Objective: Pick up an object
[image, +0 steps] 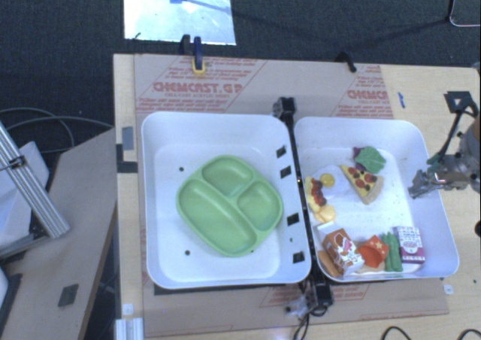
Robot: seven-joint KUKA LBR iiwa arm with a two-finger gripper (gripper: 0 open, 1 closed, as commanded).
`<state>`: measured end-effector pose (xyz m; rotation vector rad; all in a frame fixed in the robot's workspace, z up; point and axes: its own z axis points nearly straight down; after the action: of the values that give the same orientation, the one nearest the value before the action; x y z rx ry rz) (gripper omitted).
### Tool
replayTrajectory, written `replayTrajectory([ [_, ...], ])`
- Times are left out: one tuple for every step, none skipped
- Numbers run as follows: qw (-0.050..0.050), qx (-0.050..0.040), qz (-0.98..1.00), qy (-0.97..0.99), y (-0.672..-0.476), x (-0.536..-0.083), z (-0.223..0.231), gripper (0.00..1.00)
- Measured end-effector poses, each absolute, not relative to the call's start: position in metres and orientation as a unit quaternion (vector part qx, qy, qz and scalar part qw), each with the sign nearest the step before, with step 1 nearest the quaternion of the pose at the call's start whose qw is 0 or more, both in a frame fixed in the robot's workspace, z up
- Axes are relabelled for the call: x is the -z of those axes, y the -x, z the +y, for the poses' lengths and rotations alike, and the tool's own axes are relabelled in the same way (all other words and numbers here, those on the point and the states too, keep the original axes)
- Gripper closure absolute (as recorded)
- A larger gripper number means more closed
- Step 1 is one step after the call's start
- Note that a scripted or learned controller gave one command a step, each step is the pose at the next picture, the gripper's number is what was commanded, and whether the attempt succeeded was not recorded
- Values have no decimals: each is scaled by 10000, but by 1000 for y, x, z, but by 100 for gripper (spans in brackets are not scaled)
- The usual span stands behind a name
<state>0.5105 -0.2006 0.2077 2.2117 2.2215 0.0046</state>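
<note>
Bins sit side by side on the bench, two of them, both white and shallow. The left bin point(161, 203) holds a green plate point(229, 204) with three parts for food. The plate lies flat near the middle of its bin.

The right bin point(406, 143) holds the toy food. A pizza slice point(362, 182) lies near the top, and a green leaf point(370, 159) rests just above it, touching it. A small yellow round piece point(327, 180) sits to the left of the pizza. Below it, close to the wall between the bins, are some dark red grapes point(318, 193) and a pale yellow piece point(324, 212). Along the bottom edge sit a red and white box point(340, 249), an orange-red piece point(373, 251), a green piece point(392, 250) and a small red and white carton point(409, 244), all close together in a row.

The gripper point(422, 184) is at the right edge of the right bin, about halfway down. It is well apart from the toy food. It is small and blurry here, so it is too hard to tell how it is set. Nothing can be seen in it.
</note>
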Motion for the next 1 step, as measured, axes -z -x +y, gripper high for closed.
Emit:
replayTrajectory([
  [22,-10,7087,-7055,-512,-226,-201,100],
])
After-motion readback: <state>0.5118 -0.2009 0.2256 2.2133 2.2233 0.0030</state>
